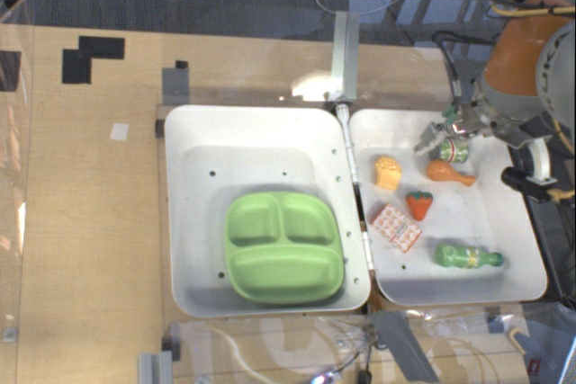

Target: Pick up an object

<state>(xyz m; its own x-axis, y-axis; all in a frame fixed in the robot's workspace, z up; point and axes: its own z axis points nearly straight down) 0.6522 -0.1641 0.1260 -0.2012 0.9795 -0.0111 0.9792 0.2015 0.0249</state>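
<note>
two white bins side by side on a wooden bench: the left bin [189, 193] holds one green divided plate [283, 247], with three compartments. the right bin [513, 274] holds six small items: one yellow toy [387, 173], one red strawberry [419, 204], one pink-checked packet [396, 227], one green bottle [468, 257] lying down, one orange drumstick-shaped piece [449, 174] and one small green can [454, 150] beside it. one gripper [450, 132] above the right bin.

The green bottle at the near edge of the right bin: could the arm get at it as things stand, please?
Probably yes: the green bottle lies alone on bare bin floor, apart from the strawberry and nothing covers it; the gripper is in the same bin.
</note>
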